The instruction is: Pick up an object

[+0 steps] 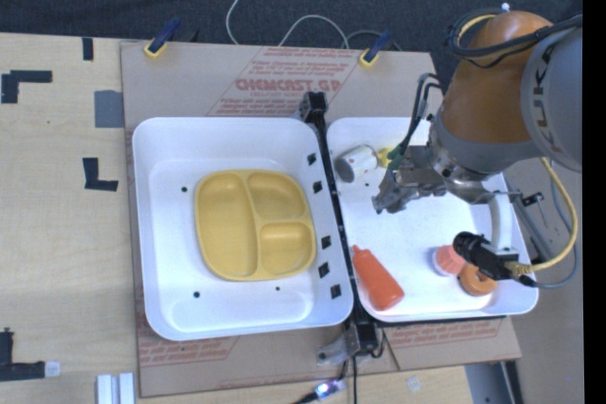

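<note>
Camera view: pincer [391,200] hovers low in the right bin [516,306], near the white cylinder [357,162]; whether it's apart or together, can't tell. Orange object [377,279] lies well apart. Best bet: centre squarely over one target, then descend.

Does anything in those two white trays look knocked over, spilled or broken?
Nothing stands out. The yellow divided plate lies flat in the left bin. In the right bin, the orange object and the small white object lie on their sides, unbroken. No spills.
</note>
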`<state>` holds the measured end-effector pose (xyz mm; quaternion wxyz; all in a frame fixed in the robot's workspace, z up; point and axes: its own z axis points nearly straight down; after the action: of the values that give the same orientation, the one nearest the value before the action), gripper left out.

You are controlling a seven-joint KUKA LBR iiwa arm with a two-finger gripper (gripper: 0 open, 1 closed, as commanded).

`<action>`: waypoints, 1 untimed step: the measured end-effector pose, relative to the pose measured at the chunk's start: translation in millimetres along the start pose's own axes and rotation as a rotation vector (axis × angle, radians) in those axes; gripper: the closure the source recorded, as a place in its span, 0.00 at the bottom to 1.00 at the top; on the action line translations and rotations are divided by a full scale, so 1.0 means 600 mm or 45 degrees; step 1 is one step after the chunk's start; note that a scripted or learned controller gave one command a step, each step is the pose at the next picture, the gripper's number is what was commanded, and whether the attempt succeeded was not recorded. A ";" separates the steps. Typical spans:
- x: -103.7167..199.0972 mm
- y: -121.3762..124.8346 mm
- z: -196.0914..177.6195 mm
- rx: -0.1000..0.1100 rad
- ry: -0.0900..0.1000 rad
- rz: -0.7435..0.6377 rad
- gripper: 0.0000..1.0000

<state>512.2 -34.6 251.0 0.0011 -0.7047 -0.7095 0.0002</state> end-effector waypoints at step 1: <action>0.105 -0.004 0.013 0.001 -0.001 0.000 1.00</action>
<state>509.2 28.1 243.4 0.0012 -0.7046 -0.7096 0.0006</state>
